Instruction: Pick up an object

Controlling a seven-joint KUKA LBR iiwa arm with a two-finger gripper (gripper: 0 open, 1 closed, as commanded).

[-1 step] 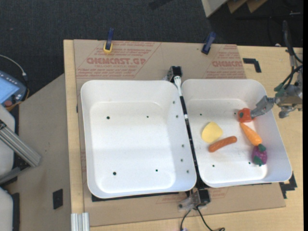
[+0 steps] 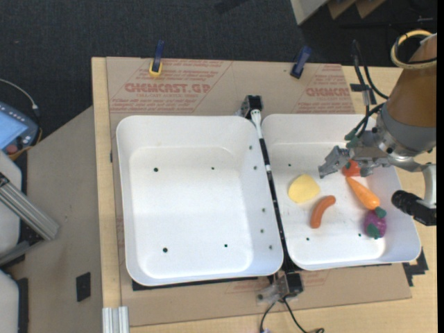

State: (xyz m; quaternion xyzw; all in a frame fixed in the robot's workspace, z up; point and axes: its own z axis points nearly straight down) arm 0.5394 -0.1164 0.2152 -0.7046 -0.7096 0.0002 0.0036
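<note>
Dark carpet surrounds the counter (image 2: 208, 82), whose brown cardboard top bears two shallow white bins side by side. Only small dark holes dot the floor of the left bin (image 2: 139, 137). The right bin (image 2: 305, 255) holds a pale yellow lump (image 2: 303, 189) near its middle, with an orange sausage-shaped piece (image 2: 320, 211) lying slantwise just below and beside it. Further right lies a carrot (image 2: 363, 192), tilted, and near its lower end a purple piece with green leaves (image 2: 375, 224). The grey arm (image 2: 413, 109) reaches in from the right, and its claw (image 2: 347, 161) hangs low over the bin's upper right part, just above the carrot's top end, with something red showing at the claw's underside. Whether the claw stands apart or together, I cannot tell.
</note>
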